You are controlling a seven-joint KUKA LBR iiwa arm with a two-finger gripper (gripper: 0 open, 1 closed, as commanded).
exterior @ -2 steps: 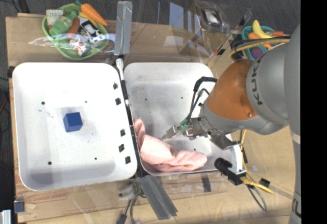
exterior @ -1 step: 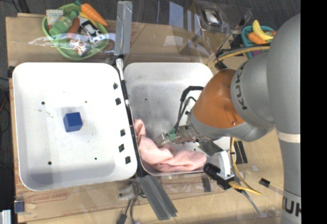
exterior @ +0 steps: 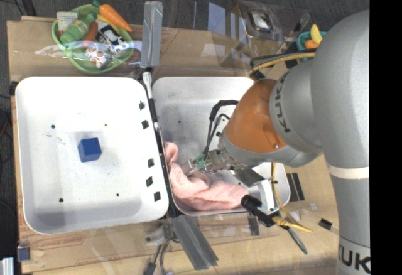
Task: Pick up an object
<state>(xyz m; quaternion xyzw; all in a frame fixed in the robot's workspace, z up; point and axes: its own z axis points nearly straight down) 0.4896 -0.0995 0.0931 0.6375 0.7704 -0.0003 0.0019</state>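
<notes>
Two white bins sit side by side on a bench; the gripper [exterior: 204, 166] hangs low over a pink cloth [exterior: 201, 189] in the right bin [exterior: 188, 95], apparently mid-grasp, closing and lifting to come; jaw state cannot be told

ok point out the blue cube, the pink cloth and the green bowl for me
blue cube [exterior: 90, 149], camera view, on its top face, in the left bin
pink cloth [exterior: 202, 192], camera view, on its bunched middle, in the right bin
green bowl [exterior: 80, 64], camera view, on its front rim
</notes>
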